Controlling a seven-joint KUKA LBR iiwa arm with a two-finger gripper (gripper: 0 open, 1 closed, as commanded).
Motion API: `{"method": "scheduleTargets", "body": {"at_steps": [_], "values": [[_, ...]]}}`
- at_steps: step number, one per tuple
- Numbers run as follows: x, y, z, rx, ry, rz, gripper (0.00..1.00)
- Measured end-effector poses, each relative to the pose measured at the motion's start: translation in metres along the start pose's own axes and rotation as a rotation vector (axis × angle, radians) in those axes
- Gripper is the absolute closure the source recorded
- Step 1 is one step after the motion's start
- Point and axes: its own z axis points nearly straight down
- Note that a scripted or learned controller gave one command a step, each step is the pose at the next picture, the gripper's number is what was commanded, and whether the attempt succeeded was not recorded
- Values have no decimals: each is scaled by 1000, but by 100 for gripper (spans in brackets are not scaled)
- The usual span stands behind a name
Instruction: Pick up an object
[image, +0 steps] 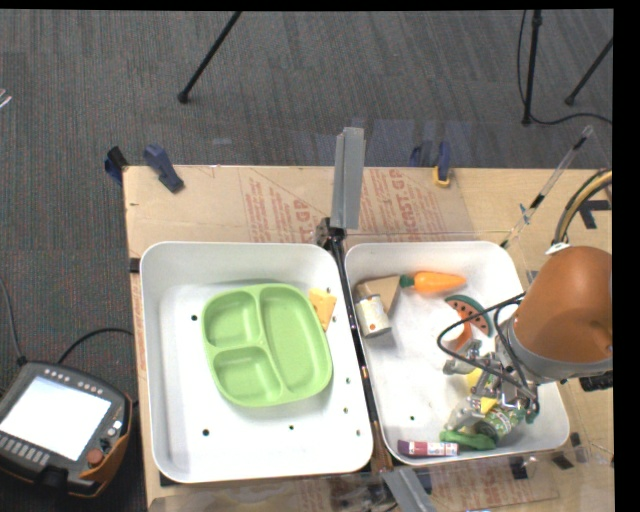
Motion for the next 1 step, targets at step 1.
{"method": "scheduleTargets", "body": {"at_steps": [1], "values": [[2,1,-8,-1,12,-2,100]]}}
